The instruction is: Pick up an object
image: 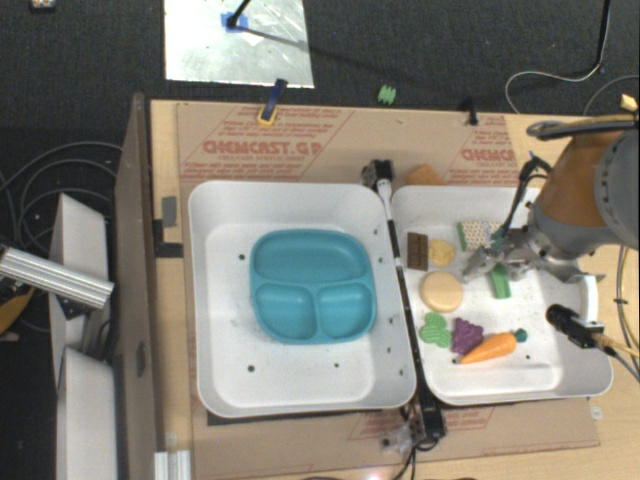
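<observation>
My gripper [490,263] hangs low in the right bin [585,373], fingers spread a little, holding nothing. One tip sits just beside the green block [499,284]; the round biscuit [441,292] lies near, on its left.

The brown protective sheet [330,133] covering the tabletop carries red printed lettering. Along the far edge, behind the left bin [215,298], a line of large letters reads roughly "CHEMCAST. GP", with smaller red lines above and below it that are too fine to make out. Toward the far right corner, behind the right bin [580,368], the same print repeats at a slant, showing "CHEMCAS" before the arm covers the remainder. No other writing is legible.
</observation>
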Tool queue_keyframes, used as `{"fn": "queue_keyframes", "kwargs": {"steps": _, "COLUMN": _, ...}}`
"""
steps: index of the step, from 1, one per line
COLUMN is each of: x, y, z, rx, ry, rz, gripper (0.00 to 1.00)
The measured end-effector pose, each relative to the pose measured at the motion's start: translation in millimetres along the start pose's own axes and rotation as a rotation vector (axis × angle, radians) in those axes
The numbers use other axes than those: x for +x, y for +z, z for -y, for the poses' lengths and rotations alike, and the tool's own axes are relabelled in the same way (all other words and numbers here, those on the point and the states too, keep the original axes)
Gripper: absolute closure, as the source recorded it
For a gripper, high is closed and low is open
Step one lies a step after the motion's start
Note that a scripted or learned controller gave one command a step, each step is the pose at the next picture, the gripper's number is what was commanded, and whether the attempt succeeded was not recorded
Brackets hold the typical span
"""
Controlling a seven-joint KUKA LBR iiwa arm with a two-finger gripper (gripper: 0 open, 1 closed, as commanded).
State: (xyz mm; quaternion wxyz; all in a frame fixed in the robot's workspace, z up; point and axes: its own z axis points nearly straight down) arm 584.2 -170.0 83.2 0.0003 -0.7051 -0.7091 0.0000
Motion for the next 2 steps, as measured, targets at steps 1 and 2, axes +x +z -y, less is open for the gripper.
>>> {"fn": "queue_keyframes", "kwargs": {"steps": 1, "x": -1, "y": -12, "z": -1, "rx": -0.004, "ry": -0.001, "rz": 0.001, "gripper": 1.00}}
{"fn": "queue_keyframes", "kwargs": {"steps": 2, "x": 68, "y": -120, "z": 21, "rx": -0.007, "ry": -0.004, "rz": -0.001, "gripper": 1.00}}
